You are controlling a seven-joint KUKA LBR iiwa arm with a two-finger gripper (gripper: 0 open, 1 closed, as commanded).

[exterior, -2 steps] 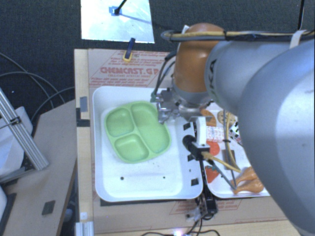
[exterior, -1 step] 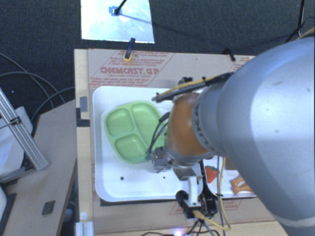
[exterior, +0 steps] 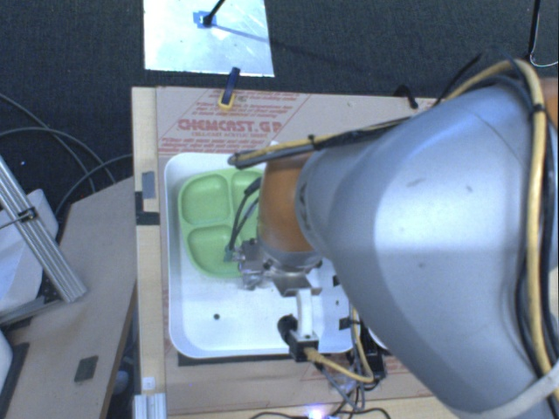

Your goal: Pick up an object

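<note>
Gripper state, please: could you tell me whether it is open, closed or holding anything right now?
Gripper: cannot be told; it hangs over the white bin, at the green tray's edge.

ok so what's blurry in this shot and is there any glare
In the camera view, the big grey arm casing sits close to the lens, soft and out of focus, with a broad pale sheen; the green divided plastic tray in the shallow white bin is sharper; the silvery sheet beyond the bench glares.
</note>
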